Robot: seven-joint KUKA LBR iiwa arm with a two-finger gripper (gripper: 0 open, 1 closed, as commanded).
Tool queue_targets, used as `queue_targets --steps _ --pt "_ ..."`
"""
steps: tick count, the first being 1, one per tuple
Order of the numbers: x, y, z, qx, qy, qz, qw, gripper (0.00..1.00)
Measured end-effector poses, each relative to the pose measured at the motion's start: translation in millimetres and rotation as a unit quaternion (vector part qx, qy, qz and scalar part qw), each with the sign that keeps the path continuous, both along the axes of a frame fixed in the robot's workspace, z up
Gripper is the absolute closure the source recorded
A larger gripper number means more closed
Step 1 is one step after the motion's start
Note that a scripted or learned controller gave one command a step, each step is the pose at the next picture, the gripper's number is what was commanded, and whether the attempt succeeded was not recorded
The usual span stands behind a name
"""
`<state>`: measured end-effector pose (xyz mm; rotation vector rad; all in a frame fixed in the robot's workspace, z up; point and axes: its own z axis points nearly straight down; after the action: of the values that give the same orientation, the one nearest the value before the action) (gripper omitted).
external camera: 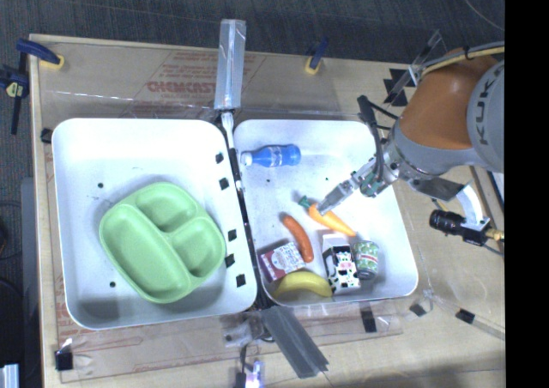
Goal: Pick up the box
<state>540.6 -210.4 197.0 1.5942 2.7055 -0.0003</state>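
Camera view: gripper [333, 198] hovers above the carrot [329, 218], grasp state unreadable; better shift toward the box [340, 264] and descend squarely, avoiding the can [367, 258].

Large black letters, partly visible as "KU", run down the grey casing of the arm [491, 116] at the right edge. Red printing lies across the surface [184, 77] behind the two bins, seen upside down and too blurred to read. Labels on the small packages in the right bin cannot be read.
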Motion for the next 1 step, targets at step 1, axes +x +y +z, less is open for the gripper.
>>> queue_targets --steps 1 --pt "71.5 104.6 3.3 0.0003 0.001 -0.006 1.0000 0.00"
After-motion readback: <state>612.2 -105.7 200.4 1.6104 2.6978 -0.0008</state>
